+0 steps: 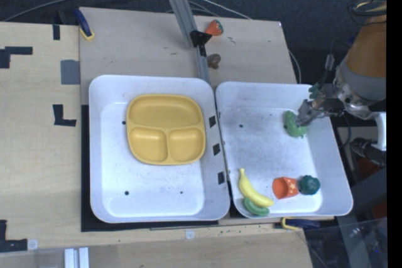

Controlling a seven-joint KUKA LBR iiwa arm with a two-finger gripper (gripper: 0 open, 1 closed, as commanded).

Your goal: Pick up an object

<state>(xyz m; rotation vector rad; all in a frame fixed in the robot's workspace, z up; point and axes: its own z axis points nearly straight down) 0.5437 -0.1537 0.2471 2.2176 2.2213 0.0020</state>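
1. Left bin (100,154): shallow, white, rounded corners, resting on my surface (138,41). It holds one item, a yellow divided plate (166,128) with three compartments, lying flat toward the far side of the bin. I see nothing in any of the plate's compartments.

2. Right bin (264,128): same make, set just beside the left bin, their inner rims touching. Its floor is speckled with dark marks. It holds five items, listed below.

3. Green object (293,124): small and rounded, near the far right wall of the right bin. My pincer (306,113) is right at it, touching or nearly so.

4. Banana (252,189): yellow, curved, near the front left corner of the right bin.

5. Green piece (256,208): flat-looking, at the front wall, touching the banana's lower end.

6. Orange cup (285,187): lying on its side toward the front right of the right bin.

7. Dark teal object (308,185): rounded, just beside the orange cup on its right, touching it.

8. My pincer: reaching in over the right bin's right rim, down at the green object. I cannot tell how far apart the fingers stand, nor whether they grip the object.
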